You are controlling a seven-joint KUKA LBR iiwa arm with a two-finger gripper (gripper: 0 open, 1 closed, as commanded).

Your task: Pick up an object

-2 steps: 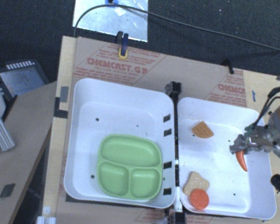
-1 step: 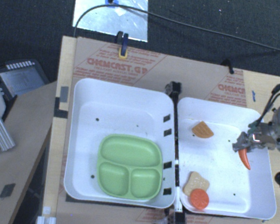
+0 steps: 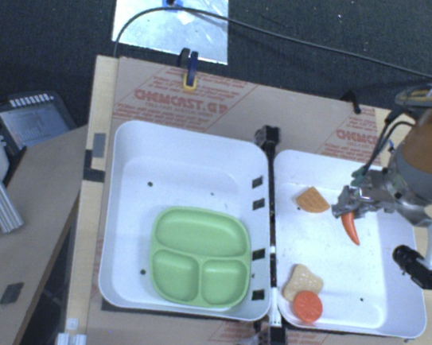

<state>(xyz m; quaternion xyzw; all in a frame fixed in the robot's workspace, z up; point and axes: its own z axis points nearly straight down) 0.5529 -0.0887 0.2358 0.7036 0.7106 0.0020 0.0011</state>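
My gripper (image 3: 353, 206) hangs over the upper right part of the right bin (image 3: 403, 316), reaching in from the right. A small red-orange carrot-shaped piece (image 3: 352, 227) points down and to the right from between its fingers, so the gripper is shut on its top end. Just left of the gripper an orange-tan wedge (image 3: 312, 200) lies on the bin floor. At the bin's front left corner sit a tan lumpy piece (image 3: 303, 281) and a red round piece (image 3: 308, 305), touching each other.
A green three-compartment plate (image 3: 199, 255) lies in the front of the left bin (image 3: 127, 146). A black divider strip (image 3: 267, 216) runs between the bins. A black fitting on the arm (image 3: 417, 266) sticks out over the right bin's right side.
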